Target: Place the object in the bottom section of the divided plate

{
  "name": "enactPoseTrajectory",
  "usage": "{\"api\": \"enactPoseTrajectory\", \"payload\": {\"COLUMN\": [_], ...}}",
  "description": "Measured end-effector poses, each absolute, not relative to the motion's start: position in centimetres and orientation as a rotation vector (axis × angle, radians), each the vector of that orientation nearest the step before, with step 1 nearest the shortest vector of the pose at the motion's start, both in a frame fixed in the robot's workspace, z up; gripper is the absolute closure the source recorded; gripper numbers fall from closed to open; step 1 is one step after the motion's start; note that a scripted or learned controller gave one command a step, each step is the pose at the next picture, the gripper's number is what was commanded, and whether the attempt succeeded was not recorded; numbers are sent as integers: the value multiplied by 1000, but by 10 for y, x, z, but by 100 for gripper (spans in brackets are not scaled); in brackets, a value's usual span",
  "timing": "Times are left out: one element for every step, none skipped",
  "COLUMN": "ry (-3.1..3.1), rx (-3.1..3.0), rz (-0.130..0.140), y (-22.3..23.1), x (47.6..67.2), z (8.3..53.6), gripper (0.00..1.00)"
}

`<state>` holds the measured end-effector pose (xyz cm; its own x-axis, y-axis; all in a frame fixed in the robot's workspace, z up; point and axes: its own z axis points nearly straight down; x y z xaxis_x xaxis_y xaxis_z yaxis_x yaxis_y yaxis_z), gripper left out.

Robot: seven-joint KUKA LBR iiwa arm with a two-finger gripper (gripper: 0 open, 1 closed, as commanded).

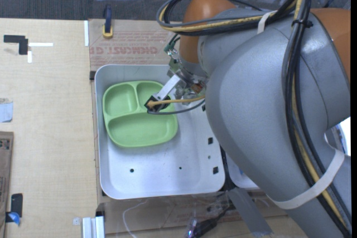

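Observation:
A light green divided plate (139, 130) lies in the upper left of the left white bin (162, 175). It has two small sections at the top and one wide section at the bottom, and the sections that show hold nothing. My gripper (182, 84) hangs over the plate's upper right corner, below the orange band of the wrist. The grey arm (268, 120) hides the gripper's underside and whatever is there. I see no loose object to name in the bin or on the plate.
A few small dark specks (212, 156) dot the bin floor. The arm covers nearly all of the right bin (241, 179). Brown cardboard (139, 43) and a yellow-tipped clamp (107, 28) lie behind the bin. A wooden benchtop (44, 120) spreads to the left.

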<state>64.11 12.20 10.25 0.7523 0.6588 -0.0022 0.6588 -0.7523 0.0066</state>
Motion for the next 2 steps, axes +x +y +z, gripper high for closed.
{"api": "enactPoseTrajectory", "payload": {"ry": [1178,1262], "rx": [2911,2876], "rz": [-4,-4], "y": [23,56], "x": [620,625], "z": [192,331], "gripper": [100,100]}}
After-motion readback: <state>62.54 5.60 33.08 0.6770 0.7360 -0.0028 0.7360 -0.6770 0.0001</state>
